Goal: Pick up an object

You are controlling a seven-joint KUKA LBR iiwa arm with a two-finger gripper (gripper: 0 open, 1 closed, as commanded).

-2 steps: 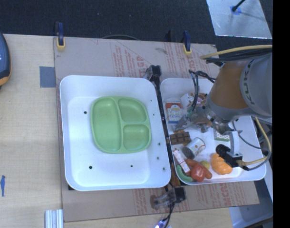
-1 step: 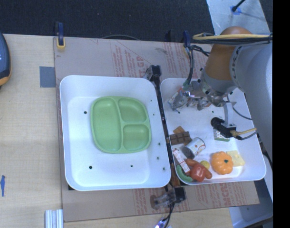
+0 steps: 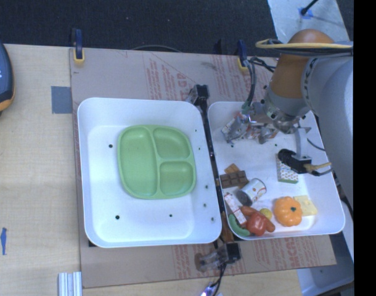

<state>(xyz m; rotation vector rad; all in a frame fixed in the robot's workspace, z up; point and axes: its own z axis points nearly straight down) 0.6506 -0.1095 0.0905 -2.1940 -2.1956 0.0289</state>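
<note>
Nothing is picked up yet, as far as I can judge: every object I might take lies on a bin floor and the whole lift is left to do. The left bin (image 3: pixel 95 165) carries the green divided plate (image 3: pixel 156 161), flat and near its middle. The right bin (image 3: pixel 326 217) carries the clutter, massed toward its near edge: an orange pumpkin (image 3: pixel 288 211) just beside a pale yellow block (image 3: pixel 307 205), a red pepper (image 3: pixel 257 222) on something green, a small can (image 3: pixel 253 192) lying on its side, a brown chocolate bar (image 3: pixel 233 178), and a small white box (image 3: pixel 288 174) near the right wall. My arm (image 3: pixel 293 73) comes in from the right and bends down over the far end of that bin, orange band uppermost. My gripper (image 3: pixel 251 127) hangs low near the far-left corner there, well apart from the pile; whether the jaws stand apart or together I cannot tell, as the metalwork is a blur.
</note>
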